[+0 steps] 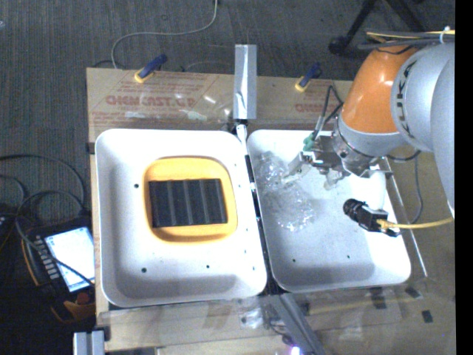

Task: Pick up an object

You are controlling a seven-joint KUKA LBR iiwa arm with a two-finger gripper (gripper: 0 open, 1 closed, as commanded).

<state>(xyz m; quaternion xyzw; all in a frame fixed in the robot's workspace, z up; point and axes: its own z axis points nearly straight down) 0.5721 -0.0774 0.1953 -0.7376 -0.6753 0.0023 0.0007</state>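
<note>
- Camera view: two shallow white bins sit side by side on the counter, whose bare brown board shows behind them with faint red lettering.
- The left bin holds an orange tray with a dark, ribbed rectangular inset; it lies flat near the bin's middle, apart from the walls.
- The right bin holds a clear, crinkled plastic object lying in its left half, stretching from near the bin's back-left corner down toward the middle of the floor. Its outline is hard to trace because it is transparent.
- The arm, grey with an orange band, reaches in from the right and hangs over the back part of the right bin.
- The pincer is low over the bin's back area, just beside the upper right edge of the clear plastic object. I cannot tell how its tips stand, nor whether anything sits between them; the spot is small and cluttered.
- A black connector with a yellow cable hangs beside the wrist, over the right half of the bin.
- Two blue clamps grip the counter's back edge, and a metal bar stands upright between the bins at the back.
- A lit screen device lies on the floor to the left of the counter.
</note>
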